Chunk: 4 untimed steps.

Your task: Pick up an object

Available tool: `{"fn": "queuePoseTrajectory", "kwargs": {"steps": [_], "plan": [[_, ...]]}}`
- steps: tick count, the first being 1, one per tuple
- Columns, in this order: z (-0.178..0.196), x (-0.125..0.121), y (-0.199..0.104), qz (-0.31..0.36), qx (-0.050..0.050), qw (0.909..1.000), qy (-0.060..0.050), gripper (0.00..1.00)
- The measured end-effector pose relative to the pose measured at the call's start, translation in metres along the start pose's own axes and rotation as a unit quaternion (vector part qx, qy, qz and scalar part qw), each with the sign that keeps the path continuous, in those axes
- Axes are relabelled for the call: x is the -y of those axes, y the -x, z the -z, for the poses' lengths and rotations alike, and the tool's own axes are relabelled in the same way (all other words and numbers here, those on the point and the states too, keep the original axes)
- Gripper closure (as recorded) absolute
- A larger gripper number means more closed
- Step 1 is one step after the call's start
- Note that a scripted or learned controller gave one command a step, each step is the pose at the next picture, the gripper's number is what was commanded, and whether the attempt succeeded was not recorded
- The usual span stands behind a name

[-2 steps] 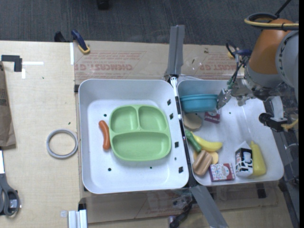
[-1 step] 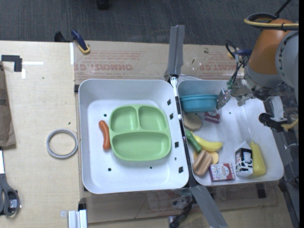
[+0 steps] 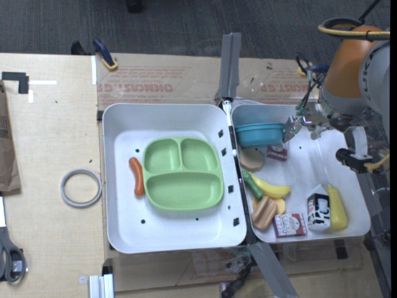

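— Since the camera looks down on both bins, which one first?

— The left bin (image 3: 116,219). A green plate (image 3: 183,174) with three sections lies flat in its middle. An orange sausage (image 3: 136,176) lies on the bin floor just beside the plate's left rim, apart from it.

— And the right bin (image 3: 310,166)?

— Fuller. A blue bowl (image 3: 259,133) sits at the far left corner, against the wall between the bins. Near it lie a tan disc (image 3: 251,159) and a small dark red packet (image 3: 277,153). Toward the front, a banana (image 3: 271,189) lies over a green piece (image 3: 250,180), and a bun (image 3: 265,212) sits just below them. A red-and-white box (image 3: 289,225) lies beside the bun. Next to it are a black-and-white carton (image 3: 318,212) and a yellow block (image 3: 337,208), the two touching.

— Where is the arm (image 3: 347,67)?

— It reaches in from the right, over the right bin's far side. The gripper (image 3: 291,129) is low at the bowl's right rim, touching it or nearly so.

— Is the claw apart, together, or clamped on something?

— I cannot tell; it is too small and dark there. Nothing is visibly held.

— Anything on the bench?

— A tape ring (image 3: 81,187) lies left of the left bin, and scissors (image 3: 11,261) are at the front left corner.
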<state>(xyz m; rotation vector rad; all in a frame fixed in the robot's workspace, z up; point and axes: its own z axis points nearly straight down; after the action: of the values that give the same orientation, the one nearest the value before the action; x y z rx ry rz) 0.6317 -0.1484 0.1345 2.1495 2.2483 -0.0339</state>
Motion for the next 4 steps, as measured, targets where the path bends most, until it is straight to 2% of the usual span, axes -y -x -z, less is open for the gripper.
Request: {"fn": "queuePoseTrajectory", "kwargs": {"steps": [2, 3, 4], "plan": [[0.0, 0.0, 0.0, 0.005, 0.0, 1.0, 0.0, 0.0], [-0.013, 0.031, -0.009, 0.048, -0.006, 0.9988, -0.008, 0.0], [-0.042, 0.053, -0.027, 0.176, -0.018, 0.9843, -0.001, 0.0]]}}
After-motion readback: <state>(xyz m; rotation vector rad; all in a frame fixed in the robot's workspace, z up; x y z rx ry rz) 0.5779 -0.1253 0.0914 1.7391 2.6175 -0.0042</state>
